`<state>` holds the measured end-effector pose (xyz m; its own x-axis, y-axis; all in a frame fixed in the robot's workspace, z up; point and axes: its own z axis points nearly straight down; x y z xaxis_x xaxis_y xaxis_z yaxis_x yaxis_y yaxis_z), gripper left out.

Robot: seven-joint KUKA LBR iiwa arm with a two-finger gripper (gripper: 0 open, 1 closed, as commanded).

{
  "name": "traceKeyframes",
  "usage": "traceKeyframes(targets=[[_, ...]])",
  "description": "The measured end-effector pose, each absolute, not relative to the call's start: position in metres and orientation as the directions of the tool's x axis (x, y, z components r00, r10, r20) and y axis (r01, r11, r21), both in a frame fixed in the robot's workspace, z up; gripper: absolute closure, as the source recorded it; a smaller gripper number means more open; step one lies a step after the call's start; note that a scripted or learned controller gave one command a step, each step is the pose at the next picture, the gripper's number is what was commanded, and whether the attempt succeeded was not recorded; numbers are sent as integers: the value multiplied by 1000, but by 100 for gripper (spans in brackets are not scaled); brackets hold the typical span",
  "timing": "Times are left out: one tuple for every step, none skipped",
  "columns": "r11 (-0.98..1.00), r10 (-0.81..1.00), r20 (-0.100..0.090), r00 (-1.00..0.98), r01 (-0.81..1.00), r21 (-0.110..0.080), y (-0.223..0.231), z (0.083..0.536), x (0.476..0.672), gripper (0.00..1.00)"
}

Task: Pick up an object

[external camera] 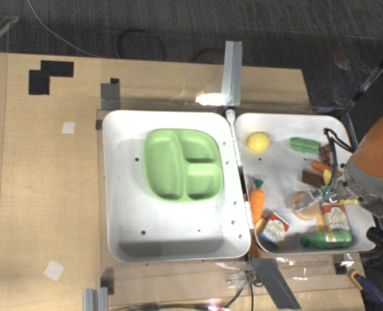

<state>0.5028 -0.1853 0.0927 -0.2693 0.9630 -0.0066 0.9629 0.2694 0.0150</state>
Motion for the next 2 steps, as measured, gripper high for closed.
traceKeyframes(targets=[[279, 960, -14, -279, 960, 25, -185, 105, 507, 100], [279, 960, -14, -279, 960, 25, -185, 105, 507, 0]])
